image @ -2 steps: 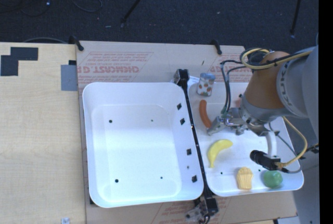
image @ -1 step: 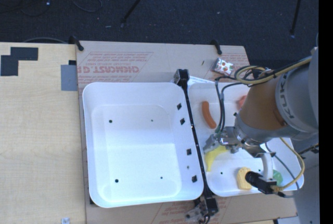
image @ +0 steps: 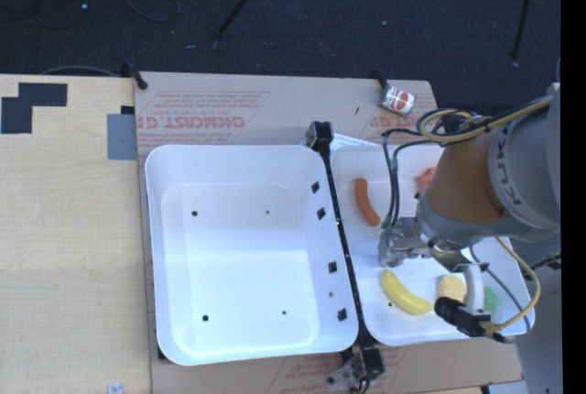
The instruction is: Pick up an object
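Note:
The arm reaches into the right bin [image: 357, 291] from the right. My gripper [image: 396, 252] hangs low near the bin's middle, just above the upper end of a yellow banana [image: 405, 293]. An orange sausage-shaped piece [image: 366, 201] lies a little up and to the left of it. A pale yellow block [image: 450, 288] and a green piece [image: 490, 299] sit to the right of the banana, partly behind a black cable. A small orange item [image: 427, 176] peeks out beside the arm's orange band.
The left bin [image: 183, 172] stands next to the right one, with a black clamp rail [image: 334, 236] between them. A small red and white object [image: 398, 98] lies on the cardboard behind the bins. Cables loop around the wrist.

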Controlling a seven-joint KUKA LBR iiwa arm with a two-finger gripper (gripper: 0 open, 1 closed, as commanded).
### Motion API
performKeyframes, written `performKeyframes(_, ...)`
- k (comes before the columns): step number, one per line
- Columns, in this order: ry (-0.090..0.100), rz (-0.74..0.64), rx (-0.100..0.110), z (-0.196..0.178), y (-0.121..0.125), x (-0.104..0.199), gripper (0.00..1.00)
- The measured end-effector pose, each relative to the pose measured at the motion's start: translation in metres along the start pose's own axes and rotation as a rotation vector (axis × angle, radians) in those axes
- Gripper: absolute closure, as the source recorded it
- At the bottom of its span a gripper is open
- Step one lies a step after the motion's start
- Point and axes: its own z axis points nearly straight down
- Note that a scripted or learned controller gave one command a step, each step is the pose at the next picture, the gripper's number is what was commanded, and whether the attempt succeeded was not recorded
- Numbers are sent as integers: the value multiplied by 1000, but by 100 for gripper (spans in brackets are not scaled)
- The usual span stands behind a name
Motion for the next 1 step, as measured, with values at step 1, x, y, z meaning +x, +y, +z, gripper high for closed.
performKeyframes(1, -2, -5, -5, 10, -48, -42, 100)
